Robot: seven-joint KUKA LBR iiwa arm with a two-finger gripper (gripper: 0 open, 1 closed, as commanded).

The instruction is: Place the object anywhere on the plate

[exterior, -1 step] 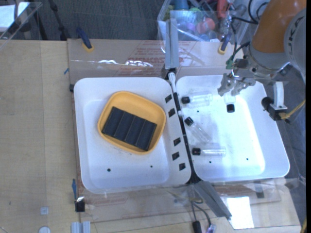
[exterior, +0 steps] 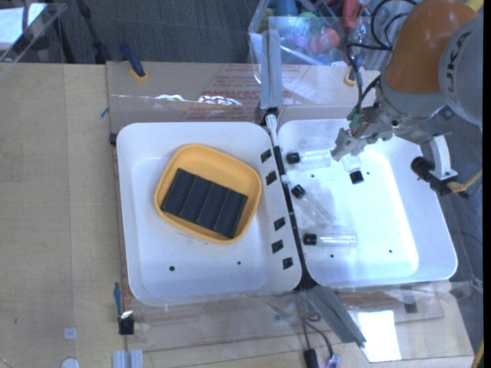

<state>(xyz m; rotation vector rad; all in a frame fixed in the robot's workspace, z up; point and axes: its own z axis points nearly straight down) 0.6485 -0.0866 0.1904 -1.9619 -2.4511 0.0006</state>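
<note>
A dark slatted object (exterior: 205, 202) already lies flat on the yellow plate (exterior: 169, 176) in the left bin (exterior: 138, 274). The gripper (exterior: 347, 146) hangs over the right bin (exterior: 430, 259), near clear tubes (exterior: 330, 238); whether it is wide or narrow, I cannot tell
</note>
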